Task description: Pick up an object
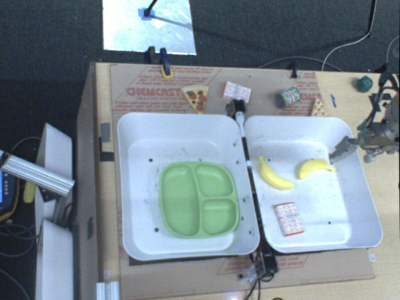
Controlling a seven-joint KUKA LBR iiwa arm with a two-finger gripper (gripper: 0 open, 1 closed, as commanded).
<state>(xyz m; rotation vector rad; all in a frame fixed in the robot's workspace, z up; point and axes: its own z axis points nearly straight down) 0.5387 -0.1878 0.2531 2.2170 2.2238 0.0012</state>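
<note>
Bananas lie in the right bin point(362, 230), and nothing has been lifted yet. In the camera view, the gripper point(342, 147) reaches in from the right edge of the scene and hangs over the far right corner of that bin, its grey tip pointing toward the bin floor. Whether its fingers are spread or closed I cannot tell; they are small and blurred against the white wall, and nothing shows between them.

Nearest to the fingers is the smaller banana point(314, 167), just beside the tip on the side away from the arm and slightly nearer the viewer. Beyond it from the fingers, toward the divider between the bins, lies the larger banana point(274, 175), apart from the first. Further still toward the viewer sits a small patterned card point(289, 219), flat on the bin floor, well apart from the tip. The left bin point(134, 136) holds a green divided plate point(200, 199), far from the fingers across the divider.

Judging from this, the task is at its approach stage: the arm is near a candidate, but the descent, the closing and the lift are all left. The smaller banana looks the likeliest target, though its curved, smooth body may slip out of a pinch.
</note>
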